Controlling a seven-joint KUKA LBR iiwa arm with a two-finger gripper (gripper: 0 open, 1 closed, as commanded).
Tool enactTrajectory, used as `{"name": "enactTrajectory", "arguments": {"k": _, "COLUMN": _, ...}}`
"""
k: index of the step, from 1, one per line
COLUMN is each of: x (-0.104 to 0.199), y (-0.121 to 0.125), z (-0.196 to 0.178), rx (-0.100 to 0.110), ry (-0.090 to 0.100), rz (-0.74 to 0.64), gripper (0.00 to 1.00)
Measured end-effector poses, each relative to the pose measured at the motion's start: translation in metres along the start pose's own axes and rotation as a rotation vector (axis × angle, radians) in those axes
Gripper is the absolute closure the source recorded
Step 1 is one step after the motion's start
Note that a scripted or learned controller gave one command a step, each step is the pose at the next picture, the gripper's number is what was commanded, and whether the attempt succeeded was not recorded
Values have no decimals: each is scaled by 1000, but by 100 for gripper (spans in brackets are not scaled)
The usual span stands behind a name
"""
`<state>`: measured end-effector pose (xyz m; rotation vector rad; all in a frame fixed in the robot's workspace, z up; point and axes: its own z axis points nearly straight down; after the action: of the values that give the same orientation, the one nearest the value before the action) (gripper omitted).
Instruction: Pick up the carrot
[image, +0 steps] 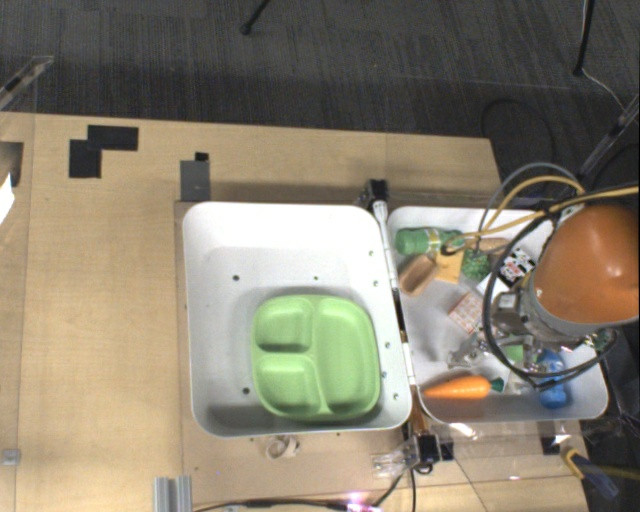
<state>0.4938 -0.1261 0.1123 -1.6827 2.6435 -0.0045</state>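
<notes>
Risk: the carrot (458, 388) lies close against the near wall of the right bin (430, 225), so a finger could strike the wall or nudge the carrot aside, judging by how tight that corner looks.
Risk two: the blue item (553, 395) and clutter near it could get caught instead.
Gripper (500, 350): hangs over the right bin, just right of and above the carrot; its opening cannot be told, nothing seen held.
Left bin (210, 260): green tray (315, 352), three compartments.
Right bin: carrot near, green bottle (418, 241) far, small blocks between.
</notes>
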Motion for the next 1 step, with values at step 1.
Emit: {"name": "enactTrajectory", "arguments": {"k": 1, "x": -23, "y": 13, "z": 23, "rx": 6, "ry": 2, "rz": -139, "gripper": 0}}
